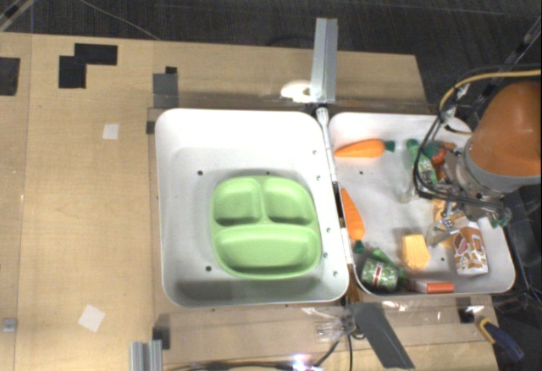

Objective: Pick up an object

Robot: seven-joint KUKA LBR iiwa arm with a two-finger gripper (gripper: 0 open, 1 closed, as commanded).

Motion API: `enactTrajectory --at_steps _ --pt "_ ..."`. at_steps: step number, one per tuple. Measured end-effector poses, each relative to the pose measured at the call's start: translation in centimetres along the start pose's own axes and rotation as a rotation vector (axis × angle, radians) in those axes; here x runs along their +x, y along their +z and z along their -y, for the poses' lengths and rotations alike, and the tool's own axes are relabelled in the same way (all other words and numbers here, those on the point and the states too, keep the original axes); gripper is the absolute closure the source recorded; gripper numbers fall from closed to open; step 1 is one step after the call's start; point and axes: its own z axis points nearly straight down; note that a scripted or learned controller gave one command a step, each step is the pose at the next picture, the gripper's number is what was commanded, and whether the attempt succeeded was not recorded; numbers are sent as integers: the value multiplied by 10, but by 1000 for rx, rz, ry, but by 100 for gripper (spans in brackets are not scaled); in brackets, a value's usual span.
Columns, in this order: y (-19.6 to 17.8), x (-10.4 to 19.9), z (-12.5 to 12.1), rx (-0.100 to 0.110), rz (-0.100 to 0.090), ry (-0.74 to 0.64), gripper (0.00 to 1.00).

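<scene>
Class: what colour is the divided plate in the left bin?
Light green, seen in the camera view: divided plate.

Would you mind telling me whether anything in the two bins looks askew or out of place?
One carrot lies wedged against the divider wall of the right bin, and the green can lies on its side in the near corner. The green divided plate sits flat in the left bin; nothing looks spilled.
</scene>
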Motion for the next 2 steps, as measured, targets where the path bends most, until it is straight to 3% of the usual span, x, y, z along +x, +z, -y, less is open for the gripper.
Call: enactTrajectory --at_steps 1,2 --pt "-2 31 -26 4 6 -82 0" --pt "-3 36 -56 7 9 -185 0"
